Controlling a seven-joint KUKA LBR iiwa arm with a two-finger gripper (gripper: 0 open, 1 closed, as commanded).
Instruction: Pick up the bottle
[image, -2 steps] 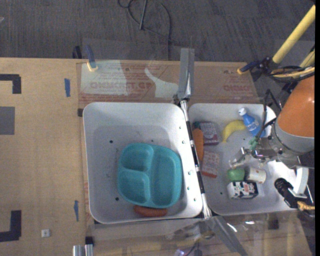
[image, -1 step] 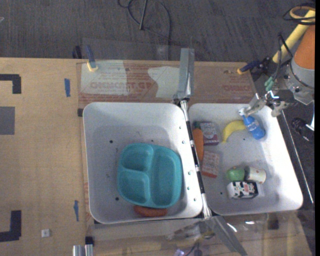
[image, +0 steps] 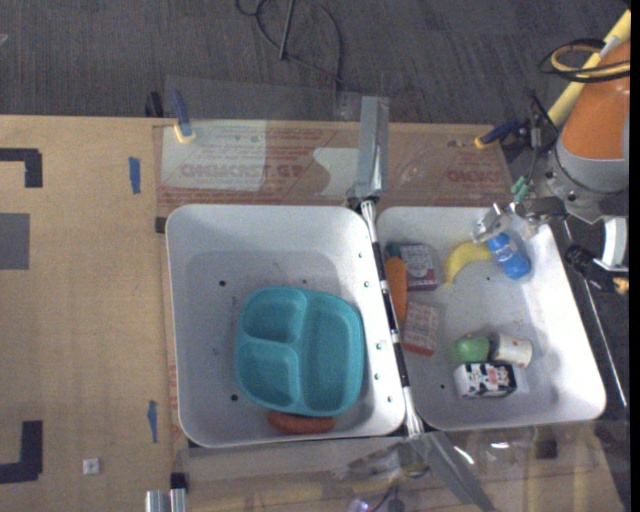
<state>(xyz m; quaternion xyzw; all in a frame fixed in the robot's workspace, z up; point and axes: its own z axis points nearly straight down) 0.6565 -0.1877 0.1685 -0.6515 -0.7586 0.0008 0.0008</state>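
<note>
Orange sausage-shaped toy (image: 300, 423) lies at near edge of left white bin (image: 200, 250), touching teal plastic divided tray (image: 300, 350). Small clear bottle with blue base (image: 507, 252) sits at far corner of right white bin (image: 570, 400), beside yellow banana toy (image: 462, 260). Hand (image: 515, 215) just above bottle; grip state cannot tell. Step: approach, seemingly; next needs descent and closing squarely on bottle. Worktop lettering unreadable.

I see my arm (image: 597, 130) come in from the right, up near the top corner — grey, with an orange band. My gripper (image: 497, 225) hangs low at its tip — I can't make it out well.
</note>
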